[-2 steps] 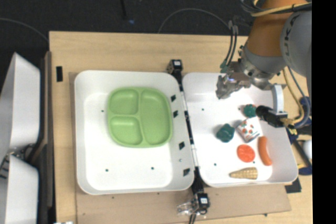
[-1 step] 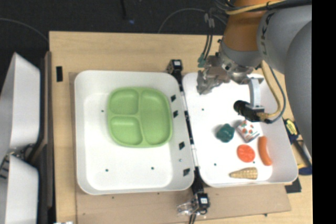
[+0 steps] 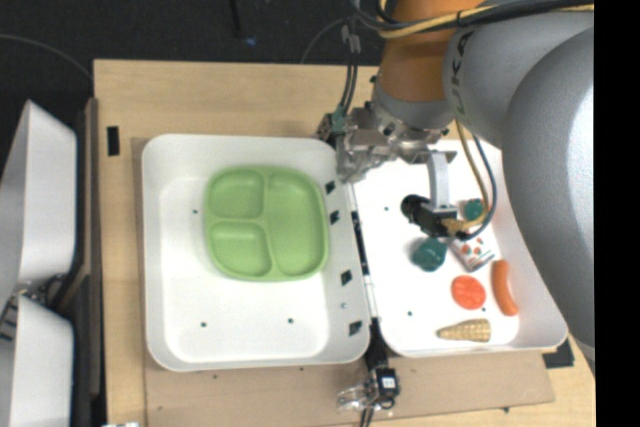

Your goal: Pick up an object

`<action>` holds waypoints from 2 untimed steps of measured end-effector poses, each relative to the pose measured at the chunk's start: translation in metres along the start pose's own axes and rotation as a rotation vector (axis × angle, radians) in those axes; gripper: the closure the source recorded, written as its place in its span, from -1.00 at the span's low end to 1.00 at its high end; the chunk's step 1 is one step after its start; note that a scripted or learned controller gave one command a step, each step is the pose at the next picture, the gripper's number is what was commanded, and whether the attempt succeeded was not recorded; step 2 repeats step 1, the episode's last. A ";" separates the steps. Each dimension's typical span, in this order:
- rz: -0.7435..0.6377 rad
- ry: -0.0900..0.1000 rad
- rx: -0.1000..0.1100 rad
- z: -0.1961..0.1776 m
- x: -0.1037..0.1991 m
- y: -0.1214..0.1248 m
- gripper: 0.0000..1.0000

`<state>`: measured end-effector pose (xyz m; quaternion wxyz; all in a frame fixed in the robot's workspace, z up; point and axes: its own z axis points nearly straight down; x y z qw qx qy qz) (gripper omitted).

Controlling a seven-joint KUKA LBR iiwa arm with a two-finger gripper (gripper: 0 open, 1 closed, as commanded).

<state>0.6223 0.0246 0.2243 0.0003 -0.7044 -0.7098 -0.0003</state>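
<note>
In the right bin (image 3: 398, 300), a tan cone (image 3: 465, 332) lay nearest, by the near wall. Just beyond it sat an orange disc (image 3: 467, 292), with a red-orange stick (image 3: 505, 288) beside it on the right. Farther in were a small white cube (image 3: 476, 254) and, left of it, a teal lump (image 3: 430, 255). A green plate (image 3: 267, 222) lay flat in the left bin (image 3: 180, 315). The gripper (image 3: 345, 163) hung at the far end of the divide between the bins, apart from all these things. Whether it was spread or pressed together could not be told.
</note>
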 end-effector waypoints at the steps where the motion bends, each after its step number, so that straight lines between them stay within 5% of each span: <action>1: 0.000 0.001 -0.002 -0.014 0.051 -0.001 1.00; 2: 0.000 0.001 -0.002 -0.014 0.051 -0.001 1.00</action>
